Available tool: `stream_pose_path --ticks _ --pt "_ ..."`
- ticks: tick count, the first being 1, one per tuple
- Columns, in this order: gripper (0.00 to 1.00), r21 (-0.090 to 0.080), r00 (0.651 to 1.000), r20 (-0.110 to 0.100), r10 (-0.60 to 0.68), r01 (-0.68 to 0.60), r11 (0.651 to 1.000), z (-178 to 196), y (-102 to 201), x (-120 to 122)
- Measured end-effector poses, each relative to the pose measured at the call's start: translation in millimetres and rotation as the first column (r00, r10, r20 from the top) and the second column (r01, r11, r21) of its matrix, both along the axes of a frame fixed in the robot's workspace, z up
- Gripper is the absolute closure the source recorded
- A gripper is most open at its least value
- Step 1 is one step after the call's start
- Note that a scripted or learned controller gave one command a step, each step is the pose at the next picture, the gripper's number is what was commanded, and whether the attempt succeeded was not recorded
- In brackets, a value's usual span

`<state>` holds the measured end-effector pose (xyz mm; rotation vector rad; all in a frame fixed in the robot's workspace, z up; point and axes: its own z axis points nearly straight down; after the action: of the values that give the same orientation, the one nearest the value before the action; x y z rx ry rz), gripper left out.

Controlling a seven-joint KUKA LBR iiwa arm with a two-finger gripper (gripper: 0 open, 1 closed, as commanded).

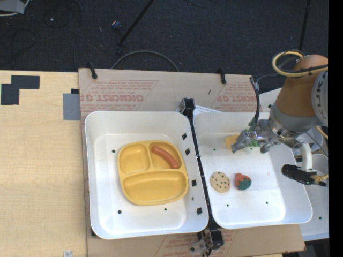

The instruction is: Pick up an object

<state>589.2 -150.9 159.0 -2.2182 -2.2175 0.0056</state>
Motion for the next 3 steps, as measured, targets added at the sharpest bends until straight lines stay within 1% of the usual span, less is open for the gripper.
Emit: stream_pose_path --ticks 1,2,3 --pt "0.00 0.001 1.000 -0.003 0.000 0.000 1.000 -59 -7 -6" --pt "1.00 0.000 1.000 0.001 -0.002 0.002 1.000 -46 -8 -5" --pt "1.00 -0.001 1.000 0.009 0.000 0.000 1.000 12 -4 -12"
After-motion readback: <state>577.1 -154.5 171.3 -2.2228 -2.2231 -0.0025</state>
